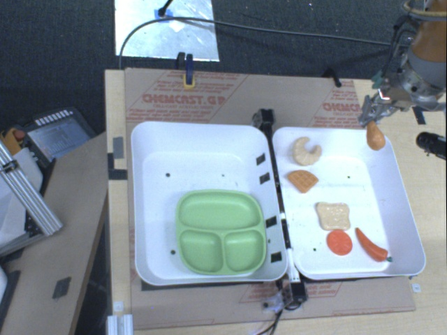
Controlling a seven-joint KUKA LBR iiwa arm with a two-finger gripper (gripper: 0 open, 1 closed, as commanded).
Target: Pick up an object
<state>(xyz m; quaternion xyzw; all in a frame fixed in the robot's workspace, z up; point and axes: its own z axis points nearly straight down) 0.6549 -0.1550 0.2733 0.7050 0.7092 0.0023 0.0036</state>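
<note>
The one camera is fixed high above the bench (209,89) and looks down at a slant toward 12 o'clock. It stands far enough to take in both white bins: left bin (150,152), right bin (401,208).

The grey arm (424,40) enters at the upper right, its orange band showing near the top edge. Its wrist angles down and leftward, ending in the pincer (372,112), which is small and blurred in this view.
</note>
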